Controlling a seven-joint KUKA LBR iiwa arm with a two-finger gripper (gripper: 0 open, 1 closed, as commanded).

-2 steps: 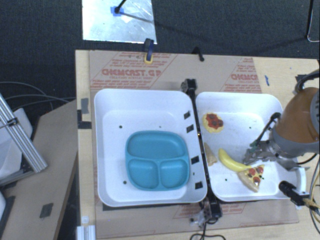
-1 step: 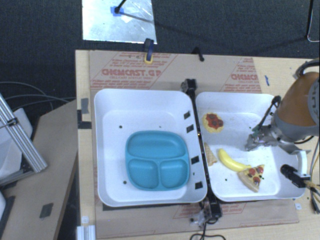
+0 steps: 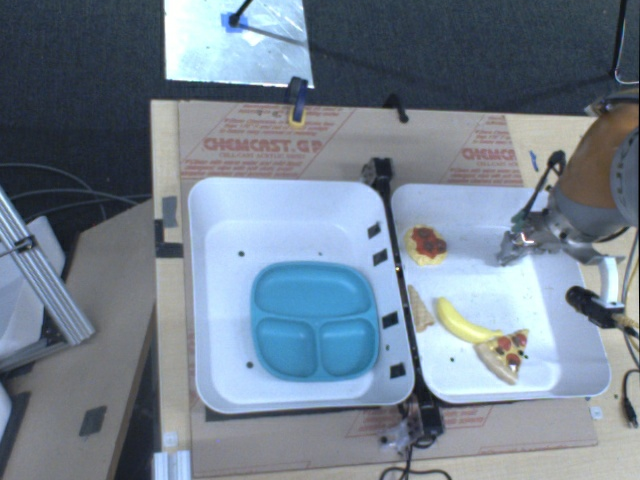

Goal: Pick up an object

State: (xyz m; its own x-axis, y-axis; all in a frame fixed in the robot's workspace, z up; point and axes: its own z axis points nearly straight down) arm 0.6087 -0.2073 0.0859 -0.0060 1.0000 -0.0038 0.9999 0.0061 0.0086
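Four toy foods lie in the right bin (image 3: 560,373): banana (image 3: 462,322), pizza slice (image 3: 503,351), tart (image 3: 427,245), cone (image 3: 421,309). My hand (image 3: 515,245) hovers over bare floor, well apart from them; its spread I cannot tell. Risk: descending here grasps nothing.

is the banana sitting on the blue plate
No, the banana lies in the right bin next to the pizza slice, while the blue plate sits in the left bin.
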